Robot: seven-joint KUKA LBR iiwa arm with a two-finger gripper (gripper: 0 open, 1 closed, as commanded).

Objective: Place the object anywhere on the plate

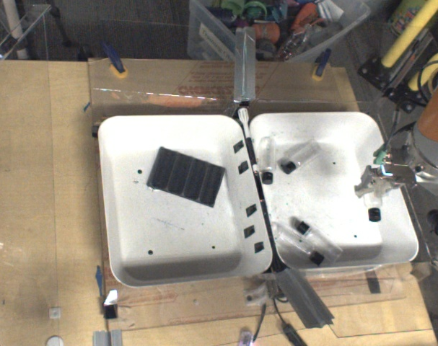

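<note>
The plate (186, 176) is a dark, ridged rectangle lying flat and slightly turned in the left bin (125, 258). Several clear plastic objects with black caps lie in the right bin (348, 128): one near the divider (265, 153), one beside it (299, 153) and a longer one near the front (305, 241). A small black piece (374, 213) lies near the right wall. My gripper (381, 175) hangs over the right side of the right bin, just above that black piece and far from the plate. I see nothing held in it.
A raised divider with black clips (249, 193) separates the two bins. A clear tub of colourful toys (276, 9) stands behind the bins. Wooden bench surface lies to the left and front.
</note>
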